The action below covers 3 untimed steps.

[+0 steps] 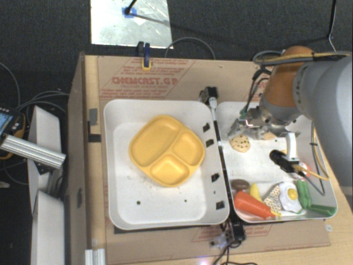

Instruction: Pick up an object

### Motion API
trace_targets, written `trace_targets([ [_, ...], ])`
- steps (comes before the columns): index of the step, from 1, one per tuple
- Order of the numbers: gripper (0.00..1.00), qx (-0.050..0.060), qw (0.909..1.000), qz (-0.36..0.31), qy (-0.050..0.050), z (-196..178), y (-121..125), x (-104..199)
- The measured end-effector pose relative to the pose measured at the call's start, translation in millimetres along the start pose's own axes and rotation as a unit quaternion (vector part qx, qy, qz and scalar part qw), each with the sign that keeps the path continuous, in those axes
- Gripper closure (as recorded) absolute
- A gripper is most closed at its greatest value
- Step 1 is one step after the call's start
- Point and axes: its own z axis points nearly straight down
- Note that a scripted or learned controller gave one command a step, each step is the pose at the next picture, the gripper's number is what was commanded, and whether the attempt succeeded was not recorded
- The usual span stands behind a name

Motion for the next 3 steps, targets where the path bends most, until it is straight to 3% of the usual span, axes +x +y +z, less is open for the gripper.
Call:
trace_targets([
  [1, 0.0, -0.003, 1.0, -0.003, 0.0, -1, 37, 9],
  [2, 0.0, 0.001, 1.0, 0.0, 0.0, 0, 4, 2],
  [3, 0.0, 0.0, 1.0, 0.0, 0.0, 0, 4, -2],
])
